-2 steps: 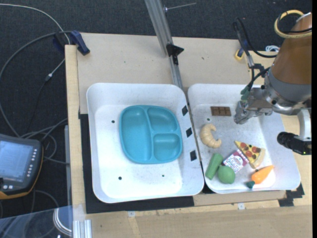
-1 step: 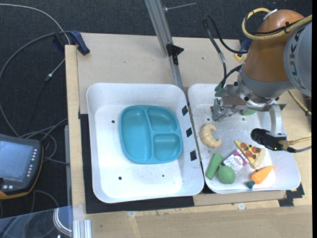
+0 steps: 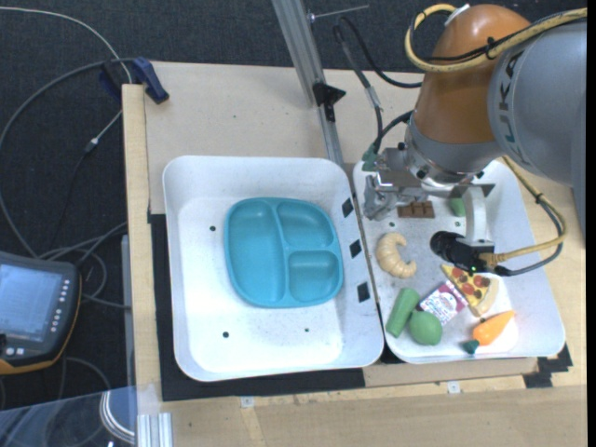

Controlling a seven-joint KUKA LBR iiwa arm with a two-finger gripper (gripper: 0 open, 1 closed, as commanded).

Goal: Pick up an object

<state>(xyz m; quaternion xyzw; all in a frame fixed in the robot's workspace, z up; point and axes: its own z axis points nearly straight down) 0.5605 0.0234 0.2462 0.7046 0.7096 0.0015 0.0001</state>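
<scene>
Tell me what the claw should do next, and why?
Probably drop a little lower onto the croissant. The claw hangs over the right bin near its top left corner, and the croissant lies just below it with bare floor around it, apart from the pizza slice and carrot. That looks like the easiest grab.

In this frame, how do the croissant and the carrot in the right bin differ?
The croissant is pale tan and curved like a crescent; the carrot is orange, straighter and tapered, with a green end. The croissant lies near the bin's left wall, just below the hand; the carrot lies at the lower right, far from it. The croissant lies apart from other items; the carrot sits close beside the pizza slice. Both are toy foods lying flat in the right bin.
</scene>
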